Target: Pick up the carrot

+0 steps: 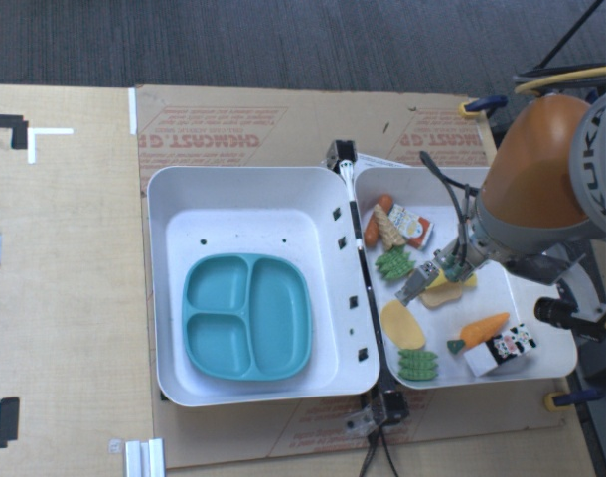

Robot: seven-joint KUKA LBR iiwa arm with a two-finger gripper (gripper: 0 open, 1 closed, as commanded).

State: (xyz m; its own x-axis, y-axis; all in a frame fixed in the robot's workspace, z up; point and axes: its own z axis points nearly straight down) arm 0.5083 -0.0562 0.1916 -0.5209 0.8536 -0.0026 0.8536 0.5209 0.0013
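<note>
One gripper low in your right bin.
You cannot tell its grasp; the carrot lies apart, unobstructed.

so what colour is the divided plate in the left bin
Teal divided plate, clearest in the camera view.

I was looking at a robotics lab bench, not a home. A flat sheet of printed cardboard lay under two white bins, clamped together by black clips. Black tape markers sat on the pale wood bench. The arm trailed cables, and toy food filled one bin.
</note>
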